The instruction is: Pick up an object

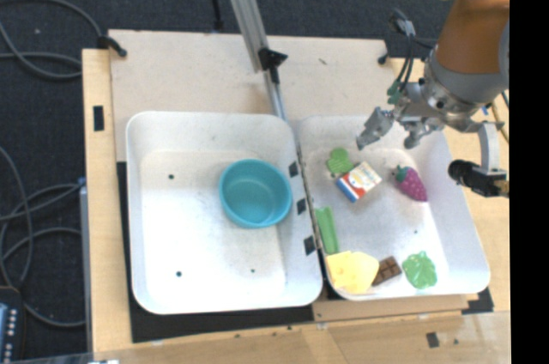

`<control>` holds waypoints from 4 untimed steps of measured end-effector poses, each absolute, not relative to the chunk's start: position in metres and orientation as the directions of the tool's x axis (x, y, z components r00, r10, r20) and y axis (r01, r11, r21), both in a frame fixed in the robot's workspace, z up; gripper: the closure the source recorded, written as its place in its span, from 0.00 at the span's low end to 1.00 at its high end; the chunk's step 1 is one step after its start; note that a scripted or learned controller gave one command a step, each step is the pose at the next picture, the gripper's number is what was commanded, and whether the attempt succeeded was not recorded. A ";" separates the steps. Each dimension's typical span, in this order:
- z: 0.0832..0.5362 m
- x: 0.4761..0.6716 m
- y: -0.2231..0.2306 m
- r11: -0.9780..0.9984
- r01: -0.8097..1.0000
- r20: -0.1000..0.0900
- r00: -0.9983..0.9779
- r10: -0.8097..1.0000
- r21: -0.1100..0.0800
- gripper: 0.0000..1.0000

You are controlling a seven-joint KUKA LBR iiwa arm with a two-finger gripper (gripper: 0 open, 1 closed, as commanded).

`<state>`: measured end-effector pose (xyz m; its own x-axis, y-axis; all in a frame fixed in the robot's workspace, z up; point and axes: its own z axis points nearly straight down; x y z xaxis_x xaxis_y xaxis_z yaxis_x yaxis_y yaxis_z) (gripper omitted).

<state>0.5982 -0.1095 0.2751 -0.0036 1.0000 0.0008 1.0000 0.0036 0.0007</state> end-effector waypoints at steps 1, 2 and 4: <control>0.275 0.598 -0.110 0.003 1.000 0.001 -0.003 1.000 0.001 0.00; 0.228 0.601 -0.104 -0.001 1.000 -0.002 0.001 1.000 -0.003 0.00; 0.123 0.596 -0.115 -0.002 1.000 -0.002 0.002 1.000 -0.004 0.00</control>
